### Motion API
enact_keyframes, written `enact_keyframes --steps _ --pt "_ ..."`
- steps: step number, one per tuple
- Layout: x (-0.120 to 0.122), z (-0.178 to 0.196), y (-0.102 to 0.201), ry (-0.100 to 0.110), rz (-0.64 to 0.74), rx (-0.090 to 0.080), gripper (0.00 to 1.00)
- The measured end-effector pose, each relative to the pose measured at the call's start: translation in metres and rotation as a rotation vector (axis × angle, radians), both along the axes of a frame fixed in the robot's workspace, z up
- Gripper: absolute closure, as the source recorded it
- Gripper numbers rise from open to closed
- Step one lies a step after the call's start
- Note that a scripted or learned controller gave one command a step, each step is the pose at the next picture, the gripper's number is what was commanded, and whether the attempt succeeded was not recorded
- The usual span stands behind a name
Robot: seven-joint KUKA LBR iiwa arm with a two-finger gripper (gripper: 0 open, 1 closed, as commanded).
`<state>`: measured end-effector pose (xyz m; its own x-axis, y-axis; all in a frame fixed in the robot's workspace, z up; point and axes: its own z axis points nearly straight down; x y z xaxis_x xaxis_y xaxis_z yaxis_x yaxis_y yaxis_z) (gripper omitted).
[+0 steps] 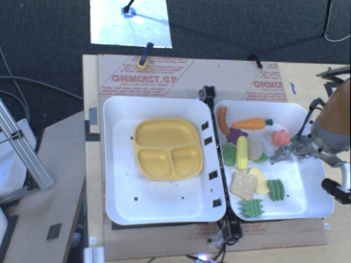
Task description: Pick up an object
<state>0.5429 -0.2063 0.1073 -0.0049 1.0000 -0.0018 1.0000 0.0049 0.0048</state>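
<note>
The end effector (281, 155) hangs low in the right bin (315, 204), and whether it is released or clenched I cannot tell. Just above it lies the pink toy (281, 137), the nearest candidate; the corn cob (242, 150) sits further to its left. To grasp well, centre over one piece, clear of neighbours, then descend straight and close.
</note>
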Motion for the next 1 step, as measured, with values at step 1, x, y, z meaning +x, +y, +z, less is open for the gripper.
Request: enact_keyframes --steps 1 --pt "0.03 0.0019 0.0002 0.0 0.001 0.0 0.0"
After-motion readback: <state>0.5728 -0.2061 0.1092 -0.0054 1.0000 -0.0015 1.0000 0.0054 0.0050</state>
